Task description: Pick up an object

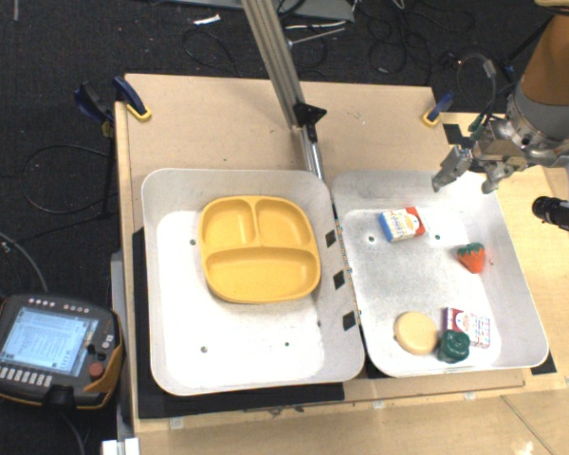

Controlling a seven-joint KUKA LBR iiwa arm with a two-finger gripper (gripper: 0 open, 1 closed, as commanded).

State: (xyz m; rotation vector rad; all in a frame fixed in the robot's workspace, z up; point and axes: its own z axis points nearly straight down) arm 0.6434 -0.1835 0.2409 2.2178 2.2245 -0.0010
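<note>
Landmark: the right bin [512, 282].

At the near edge of this bin, three items lie crowded together: a pale round disc [416, 333], a green toy [453, 347] touching a small printed carton [469, 327]. Risk: a descent here may catch two items at once or push one against the bin wall, since the green toy and the carton are in contact.

Toward the bin's right side, mid-depth, a red strawberry-like toy [472, 257] lies apart from the others. Risk: its rounded shape may slip from a pinch.

Farther back, near the bin's centre, a blue and orange box [400, 224] lies well apart; this is judged the easiest target.

Beyond the bin's far right corner, the gripper [467, 179] hovers with its fingers spread apart and nothing between them. No item is beneath it.

The yellow divided plate [260, 248] occupies the left bin [171, 349].
</note>
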